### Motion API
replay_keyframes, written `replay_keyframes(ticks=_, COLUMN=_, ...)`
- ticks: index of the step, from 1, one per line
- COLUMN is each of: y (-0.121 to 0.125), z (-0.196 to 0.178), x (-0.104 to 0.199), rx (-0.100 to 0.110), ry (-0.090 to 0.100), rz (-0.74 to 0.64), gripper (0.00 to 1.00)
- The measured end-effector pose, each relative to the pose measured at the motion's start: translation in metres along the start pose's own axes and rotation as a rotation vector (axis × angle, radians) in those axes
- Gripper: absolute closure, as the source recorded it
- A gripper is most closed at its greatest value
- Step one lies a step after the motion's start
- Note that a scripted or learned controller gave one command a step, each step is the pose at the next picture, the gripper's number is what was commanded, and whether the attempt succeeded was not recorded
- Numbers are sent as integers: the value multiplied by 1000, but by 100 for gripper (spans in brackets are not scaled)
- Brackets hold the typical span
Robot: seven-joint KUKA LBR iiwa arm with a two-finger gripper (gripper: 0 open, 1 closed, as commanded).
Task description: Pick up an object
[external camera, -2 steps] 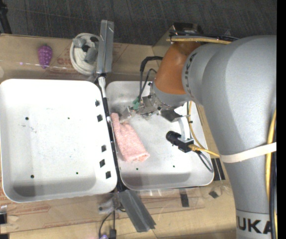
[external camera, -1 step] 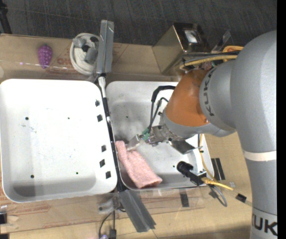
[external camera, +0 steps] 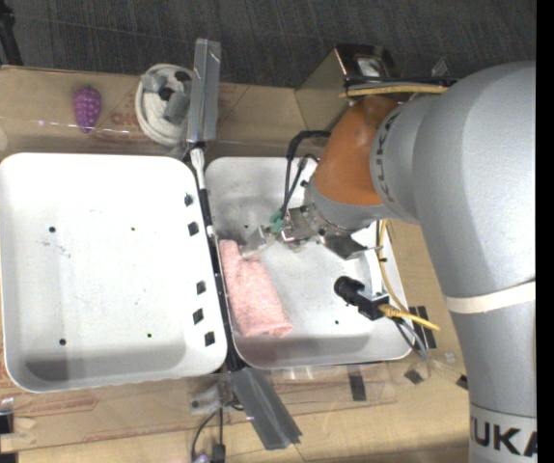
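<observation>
One pink cloth [external camera: 254,293] lies along the left wall of the right bin [external camera: 258,355], and just beyond its far end the gripper [external camera: 279,230] sits low over the bin floor; whether it is spread or pressed together cannot be told. There are two bins, the left bin [external camera: 26,258] touching the right along a shared edge. Farther back, one purple toy [external camera: 87,107] and one white roll [external camera: 164,104] rest on the brown bench [external camera: 258,109], with dark floor [external camera: 258,8] beyond.
</observation>
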State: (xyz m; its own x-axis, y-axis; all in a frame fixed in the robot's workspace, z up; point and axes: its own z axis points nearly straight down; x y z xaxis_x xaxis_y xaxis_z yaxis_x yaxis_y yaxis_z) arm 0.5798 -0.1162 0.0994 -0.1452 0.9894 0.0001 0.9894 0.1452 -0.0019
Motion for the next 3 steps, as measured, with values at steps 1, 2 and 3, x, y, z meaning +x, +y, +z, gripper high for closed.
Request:
replay_keyframes(ticks=1, y=56, z=5, x=13, rx=-4, ry=-2, rz=-127, gripper=0)
replay_keyframes(ticks=2, y=-37, z=5, x=-5, rx=-3, ry=0, rz=-33, gripper=0)
replay_keyframes(ticks=3, y=1, z=6, x=19, rx=-3, ry=-1, rz=-28, gripper=0)
